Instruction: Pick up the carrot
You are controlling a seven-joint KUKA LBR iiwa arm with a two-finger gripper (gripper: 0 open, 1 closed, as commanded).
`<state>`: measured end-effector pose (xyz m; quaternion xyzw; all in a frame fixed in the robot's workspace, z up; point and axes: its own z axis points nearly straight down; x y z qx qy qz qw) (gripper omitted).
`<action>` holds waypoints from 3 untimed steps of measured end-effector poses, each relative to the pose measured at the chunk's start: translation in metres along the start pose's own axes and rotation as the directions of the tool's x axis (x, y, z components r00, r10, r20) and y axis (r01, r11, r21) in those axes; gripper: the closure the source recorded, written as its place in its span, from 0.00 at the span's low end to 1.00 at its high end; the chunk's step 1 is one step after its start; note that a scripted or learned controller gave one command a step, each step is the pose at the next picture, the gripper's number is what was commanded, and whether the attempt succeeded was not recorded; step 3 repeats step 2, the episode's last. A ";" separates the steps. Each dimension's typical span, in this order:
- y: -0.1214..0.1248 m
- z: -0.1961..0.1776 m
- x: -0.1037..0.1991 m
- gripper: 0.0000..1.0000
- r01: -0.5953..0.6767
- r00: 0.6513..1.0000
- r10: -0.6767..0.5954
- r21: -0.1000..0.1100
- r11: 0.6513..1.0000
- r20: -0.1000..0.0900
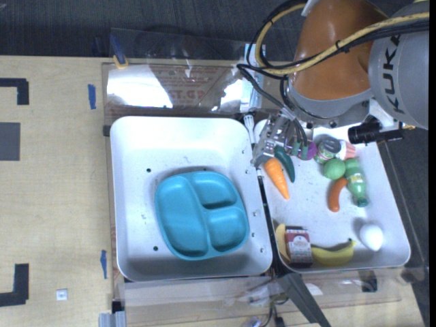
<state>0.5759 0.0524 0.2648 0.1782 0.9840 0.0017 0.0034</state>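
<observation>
The carrot point(277, 177), orange with a dark green top, lies at a slant by the left wall of the right bin point(394, 203). Its leafy end points up and to the right, its tip down and to the right. My gripper point(275, 146) hangs right over the carrot's upper end, close to it or touching it. The arm's orange band and grey wrist cover the bin's far part behind it.
Right bin: green round item point(334, 169), green bottle-like item point(357, 187), orange-red piece point(335, 195), white egg point(371, 237), banana point(330, 253), small red box point(297, 244). A blue divided plate point(202, 214) sits in the left bin point(136, 155). The ridge between the bins runs just left of the carrot.
</observation>
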 end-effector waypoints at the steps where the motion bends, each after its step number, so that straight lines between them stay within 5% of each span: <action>1: -0.032 -0.020 0.040 1.00 0.156 0.988 -0.156 0.003 0.988 -0.006; 2: 0.005 -0.022 -0.024 1.00 0.229 0.973 -0.229 0.001 0.973 -0.003; 3: 0.005 -0.022 -0.024 1.00 0.229 0.973 -0.229 0.001 0.973 -0.003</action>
